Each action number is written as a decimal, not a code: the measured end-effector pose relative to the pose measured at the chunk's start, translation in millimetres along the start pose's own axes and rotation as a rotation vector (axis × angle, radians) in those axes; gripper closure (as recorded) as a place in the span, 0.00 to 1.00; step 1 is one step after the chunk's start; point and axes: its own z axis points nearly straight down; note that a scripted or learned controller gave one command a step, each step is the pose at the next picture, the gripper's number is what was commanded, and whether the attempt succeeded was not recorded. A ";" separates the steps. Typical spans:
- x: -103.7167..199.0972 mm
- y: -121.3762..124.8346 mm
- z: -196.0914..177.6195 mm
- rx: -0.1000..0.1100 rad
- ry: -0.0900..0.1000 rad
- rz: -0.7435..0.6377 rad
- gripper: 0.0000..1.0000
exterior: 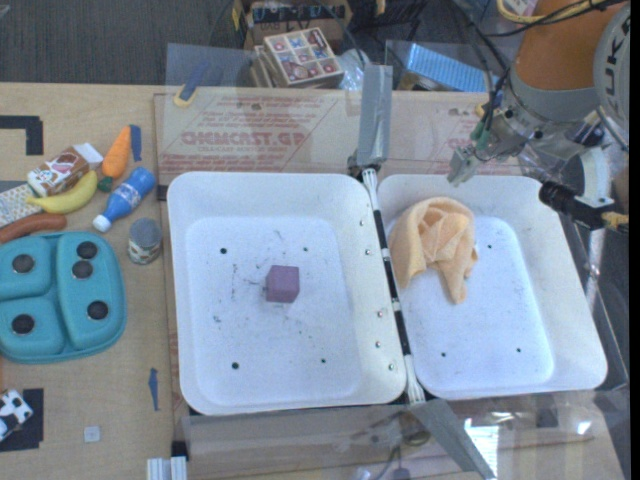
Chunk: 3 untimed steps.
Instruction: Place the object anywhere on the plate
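Observation:
A small purple cube (282,284) sits near the middle of the left white bin (200,218). A crumpled peach cloth (436,244) lies in the left half of the right white bin (560,298). My gripper (466,166) hangs over the back rim of the right bin, above and slightly right of the cloth, apart from it. Nothing shows in its grasp. A teal divided plate (55,298) rests on the bench left of both bins, far from the gripper.
Toy food lies on the bench at the left: a banana (62,200), a carrot (118,152), a sausage (28,228), a blue bottle (124,198) and a small can (145,240). Boxes and a grey divider post (374,118) stand behind the bins.

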 end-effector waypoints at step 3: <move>-1.2 1.9 -8.1 -0.002 -0.002 0.000 0.00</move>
